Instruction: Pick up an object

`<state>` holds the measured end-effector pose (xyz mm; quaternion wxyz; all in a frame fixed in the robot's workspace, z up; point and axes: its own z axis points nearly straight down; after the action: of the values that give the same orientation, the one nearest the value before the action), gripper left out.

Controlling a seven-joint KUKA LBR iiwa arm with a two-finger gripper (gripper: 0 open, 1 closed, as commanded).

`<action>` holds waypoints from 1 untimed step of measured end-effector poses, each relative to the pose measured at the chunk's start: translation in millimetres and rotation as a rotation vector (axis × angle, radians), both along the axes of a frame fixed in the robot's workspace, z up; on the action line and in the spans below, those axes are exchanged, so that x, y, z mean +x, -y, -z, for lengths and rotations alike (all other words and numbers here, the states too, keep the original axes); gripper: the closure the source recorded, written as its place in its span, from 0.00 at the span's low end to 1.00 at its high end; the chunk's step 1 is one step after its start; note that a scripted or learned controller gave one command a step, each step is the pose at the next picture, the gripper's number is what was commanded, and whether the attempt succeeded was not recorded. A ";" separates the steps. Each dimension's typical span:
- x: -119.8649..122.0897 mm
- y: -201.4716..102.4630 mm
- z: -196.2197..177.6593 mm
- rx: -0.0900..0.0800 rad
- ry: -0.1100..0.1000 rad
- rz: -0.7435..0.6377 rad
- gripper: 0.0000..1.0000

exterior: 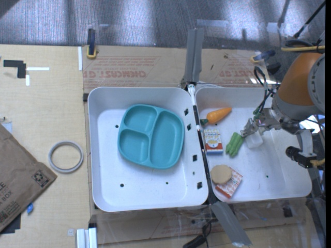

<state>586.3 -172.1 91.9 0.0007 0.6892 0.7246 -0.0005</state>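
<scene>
Grey arm [297, 94] reaches low into the right bin [269, 190], beside the green vegetable [234, 144].

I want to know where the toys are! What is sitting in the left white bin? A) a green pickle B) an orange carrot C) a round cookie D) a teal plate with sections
D, the teal divided plate lies alone in the left bin, while the carrot lies in the right bin.

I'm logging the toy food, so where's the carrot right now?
The carrot lies in the right bin, near its upper left corner, just above the small carton and up-left of the green vegetable.
</scene>
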 end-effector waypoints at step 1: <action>17.8 -46.3 -123.7 0.000 -0.001 0.017 1.00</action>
<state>604.1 -125.8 215.6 0.0005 0.6953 0.7187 -0.0008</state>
